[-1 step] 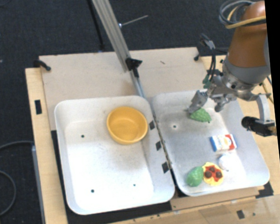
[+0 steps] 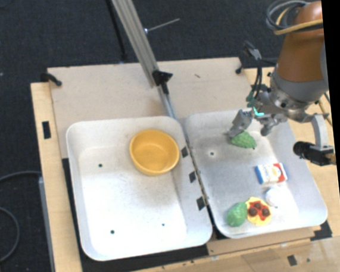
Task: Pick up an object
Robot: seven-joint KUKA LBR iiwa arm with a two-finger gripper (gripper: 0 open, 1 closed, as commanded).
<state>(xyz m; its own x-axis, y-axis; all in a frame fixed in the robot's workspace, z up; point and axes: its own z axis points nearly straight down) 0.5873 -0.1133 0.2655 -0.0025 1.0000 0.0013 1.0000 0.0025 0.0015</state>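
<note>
Pincer (image 2: 249, 123) hangs w/ fingers spread open over far part of right shallow white bin (image 2: 221, 175), just above bumpy green leafy toy (image 2: 243, 139), not gripping it. Yellow round bowl (image 2: 154, 151) sits in left white bin (image 2: 100, 217).

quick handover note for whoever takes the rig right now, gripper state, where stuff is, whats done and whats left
Gripper: over the far part of the right bin, fingers spread to either side of the green leafy item, not closed on it.
Right bin also holds a blue, white and red box, a small white object, a green lump and a yellow piece with red bits.
Left bin: yellow bowl.
Done: nothing lifted yet.
Left: close on an object and lift it.
</note>
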